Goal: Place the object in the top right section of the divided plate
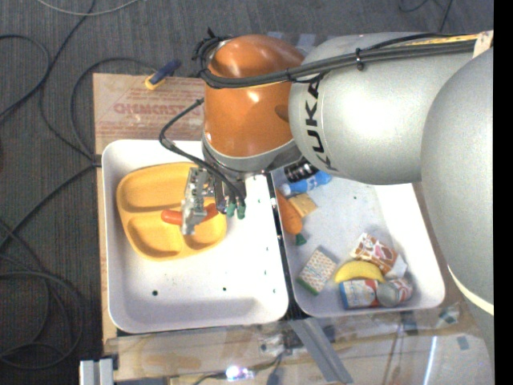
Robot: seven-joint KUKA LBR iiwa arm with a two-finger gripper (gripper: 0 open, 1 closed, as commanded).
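Note:
A yellow divided plate (148, 195) lies in the left white bin (192, 295). My gripper (207, 205) hangs over the plate's right side, under the orange wrist band (244, 95). A small red-orange object (171, 215) lies on the plate by its middle divider. One end of it runs under the gripper, so I cannot tell whether it is held or resting on the plate.
The right bin (417, 223) holds a blue bottle (309, 184), an orange carrot (291, 216), a green and white box (317, 269), a banana (358, 271), a red and white packet (375, 252) and a can (357, 293). The arm covers the bins' far side.

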